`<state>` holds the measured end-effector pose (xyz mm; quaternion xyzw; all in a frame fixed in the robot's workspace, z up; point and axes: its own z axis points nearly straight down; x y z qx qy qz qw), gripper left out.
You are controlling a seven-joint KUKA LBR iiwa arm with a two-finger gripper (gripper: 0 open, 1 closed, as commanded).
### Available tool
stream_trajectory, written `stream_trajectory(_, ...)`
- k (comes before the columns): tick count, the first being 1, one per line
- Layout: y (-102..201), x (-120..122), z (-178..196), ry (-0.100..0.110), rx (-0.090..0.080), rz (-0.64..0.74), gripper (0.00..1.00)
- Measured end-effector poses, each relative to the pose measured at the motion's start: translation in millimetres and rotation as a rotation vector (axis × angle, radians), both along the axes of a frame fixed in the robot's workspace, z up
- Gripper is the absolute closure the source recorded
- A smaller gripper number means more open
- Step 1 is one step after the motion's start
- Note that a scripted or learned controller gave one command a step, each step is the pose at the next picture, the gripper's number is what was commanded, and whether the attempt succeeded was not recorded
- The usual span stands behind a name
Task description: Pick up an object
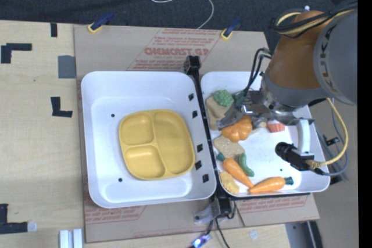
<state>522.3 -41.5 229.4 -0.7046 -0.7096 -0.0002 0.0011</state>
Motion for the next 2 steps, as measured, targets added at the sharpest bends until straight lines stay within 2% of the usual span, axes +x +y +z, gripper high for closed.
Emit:
stream_trajectory(1,51,-11,6,0.002,0.001,0.0,1.0)
stream_trajectory(2,71,-17,4,0.003,-0.001,-0.004,1.0)
